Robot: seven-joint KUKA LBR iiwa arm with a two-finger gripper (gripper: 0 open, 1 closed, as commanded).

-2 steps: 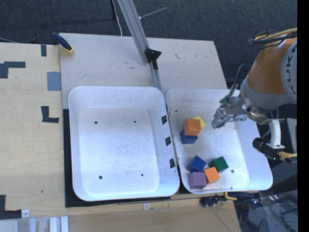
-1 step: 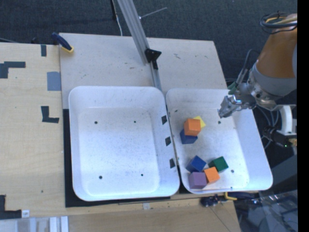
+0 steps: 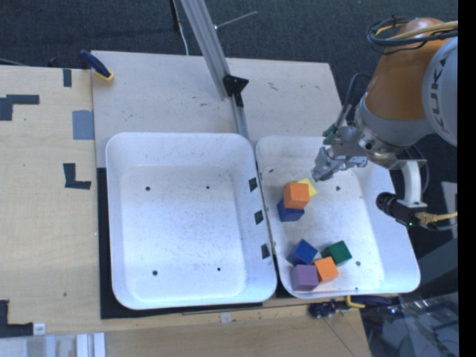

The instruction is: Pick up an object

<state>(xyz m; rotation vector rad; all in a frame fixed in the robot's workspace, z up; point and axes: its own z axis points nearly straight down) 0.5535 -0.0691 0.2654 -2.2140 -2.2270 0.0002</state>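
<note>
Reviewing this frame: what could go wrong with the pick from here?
1. The tool hangs beside the upper cluster, where an orange block, a yellow piece and a dark blue block touch; closing there may knock them apart rather than grip one.
2. The cluster sits near the right bin inner wall, limiting approach room.

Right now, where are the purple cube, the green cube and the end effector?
purple cube (image 3: 303, 277): camera view, its top face.
green cube (image 3: 340, 252): camera view, its top face.
end effector (image 3: 325, 171): camera view, at its fingertips, above the right white bin.
</note>
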